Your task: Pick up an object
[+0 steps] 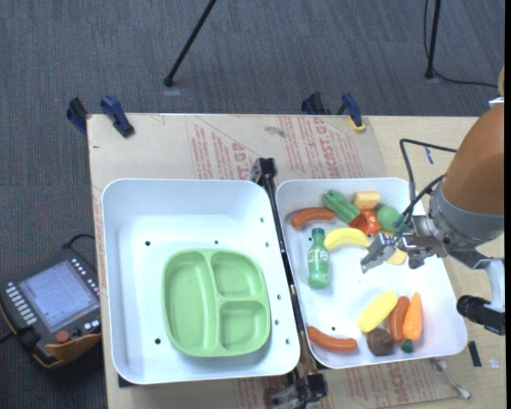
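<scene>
The table (230, 147) is brown board w/ two white bins side by side. The left bin (128, 220) has a light green tray (215, 302) w/ three sections lying flat in it.

The right bin (443, 313) is full of toy food. A small green bottle (318, 259) w/ a white label lies near the bin's left side. Just right of it is a yellow banana (347, 239), curved. Above the bottle is a brownish-red sausage (306, 217). Next to that a green veg (339, 204), a small yellow piece (366, 199), a red piece (365, 222) & a round green thing (388, 217), all bunched close together.

Lower down lies a fat yellow piece (377, 311), tilted. Beside it a red-orange stick (399, 318), an orange carrot (413, 315) & a dark brown lump (380, 342), touching each other. Another sausage (332, 340) lies near the bin's front edge.

The arm (481, 173) comes in from the right. The gripper (380, 255) hangs over the right bin, just right of the banana. Its fingers (371, 259) look spread apart w/ nothing between them, maybe; the view is small there. A pale yellow bit (398, 258) peeks out just by the gripper; can't tell what it is.
</scene>
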Robot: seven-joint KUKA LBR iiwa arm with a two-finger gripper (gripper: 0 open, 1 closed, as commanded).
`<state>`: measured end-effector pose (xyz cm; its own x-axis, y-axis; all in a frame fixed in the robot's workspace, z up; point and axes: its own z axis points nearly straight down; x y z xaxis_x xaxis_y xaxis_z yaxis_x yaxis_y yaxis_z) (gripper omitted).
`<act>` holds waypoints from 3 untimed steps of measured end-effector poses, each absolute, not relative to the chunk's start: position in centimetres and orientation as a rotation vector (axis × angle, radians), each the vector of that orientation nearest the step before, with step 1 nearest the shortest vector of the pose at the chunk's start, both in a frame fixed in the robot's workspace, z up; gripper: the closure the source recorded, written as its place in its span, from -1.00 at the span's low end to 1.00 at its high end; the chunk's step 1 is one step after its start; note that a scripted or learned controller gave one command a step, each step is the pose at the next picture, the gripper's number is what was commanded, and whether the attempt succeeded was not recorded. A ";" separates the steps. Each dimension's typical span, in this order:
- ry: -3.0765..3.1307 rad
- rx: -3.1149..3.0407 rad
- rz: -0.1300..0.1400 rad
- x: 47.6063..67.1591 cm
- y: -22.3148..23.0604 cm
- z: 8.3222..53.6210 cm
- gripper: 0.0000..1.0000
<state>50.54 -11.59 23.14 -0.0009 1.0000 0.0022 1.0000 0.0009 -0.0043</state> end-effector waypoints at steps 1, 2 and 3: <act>-2.224 -2.224 -0.005 48.1 -17.5 9.0 -1.00; -2.220 -2.227 -0.005 48.1 -17.5 10.0 1.00; -1.827 -2.551 0.002 47.6 -13.1 20.6 1.00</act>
